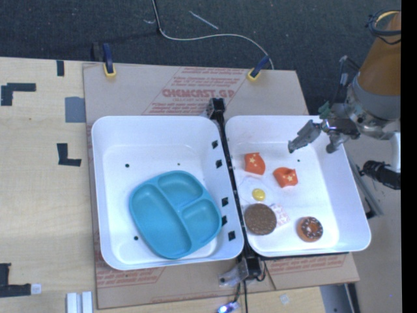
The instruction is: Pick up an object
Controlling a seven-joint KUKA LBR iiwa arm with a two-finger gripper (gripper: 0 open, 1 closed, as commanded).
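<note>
The arm comes in from the right, and its hand point(317, 137) hangs over the upper right part of the right bin point(342, 194), its two fingers spread apart and holding nothing. One dark finger point(301, 138) slants down to the left above bare white floor; the other sits nearer the bin's right wall.

Five small things lie in that bin, all below and to the left of the hand. An orange-red block point(254, 163) lies near the divider, and a second orange-red block point(285, 177) lies just right of it and a little lower; this second one is nearest the fingers but apart from them. Below them lies a small yellow piece point(258, 194). Further down, a round brown cookie point(260, 219) rests on or against a pale, speckled scrap that cannot be made out, and a brown ring doughnut point(310, 229) lies well to its right near the lower wall.

The left bin point(104, 175) holds a blue divided plate point(174, 212) with three compartments, tilted toward the lower corner.

Both bins sit on a cardboard sheet point(195, 90) on the desk, clamped at its far edge by two blue-and-yellow clips point(107, 64). Red print on the cardboard reads roughly "CHEMCAST GP"; the smaller lines are too fine to read. A thin white cable point(215, 38) loops across the dark floor behind it.
</note>
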